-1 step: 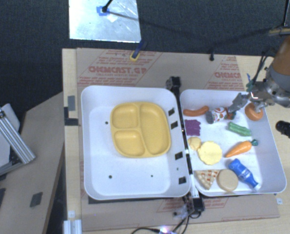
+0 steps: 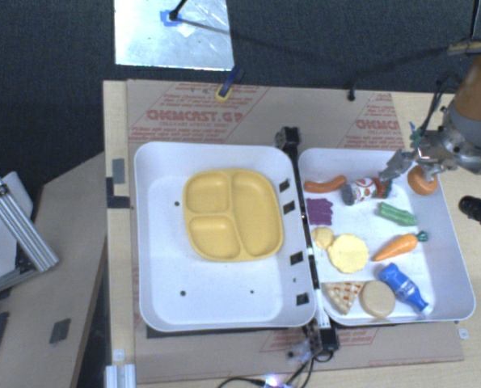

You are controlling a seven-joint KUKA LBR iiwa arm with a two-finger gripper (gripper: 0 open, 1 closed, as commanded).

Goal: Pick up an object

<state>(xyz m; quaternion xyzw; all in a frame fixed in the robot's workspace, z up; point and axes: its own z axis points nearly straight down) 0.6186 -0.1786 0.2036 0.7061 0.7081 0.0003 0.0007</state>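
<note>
1. The arm (image 2: 474, 111) reached in from the right, over the far right corner of the right bin (image 2: 454, 253).
2. Its gripper (image 2: 390, 176) hung low over the far end of that bin, just above a small red-and-white can (image 2: 361, 190). Whether the fingers were released or clenched could not be told, and nothing showed between them.
3. The can lay on the bin floor beside a sausage (image 2: 325, 185), which lay to its left.
4. An orange (image 2: 422, 182) sat just right of the gripper, near the bin's far wall.
5. A green pepper (image 2: 396, 213) lay nearer the camera than the can, and a carrot (image 2: 398, 246) lay nearer still.
6. Purple grapes (image 2: 318, 211) sat by the bin's left wall, with a small yellow piece (image 2: 323, 237) and a yellow chip (image 2: 349, 253) below them.
7. A pizza slice (image 2: 343, 296), a cookie (image 2: 377, 299) and a blue bottle (image 2: 402, 286) lined the near end.
8. The left bin (image 2: 159, 217) held a yellow tray (image 2: 232, 214) with three sections, lying flat near its middle.
</note>
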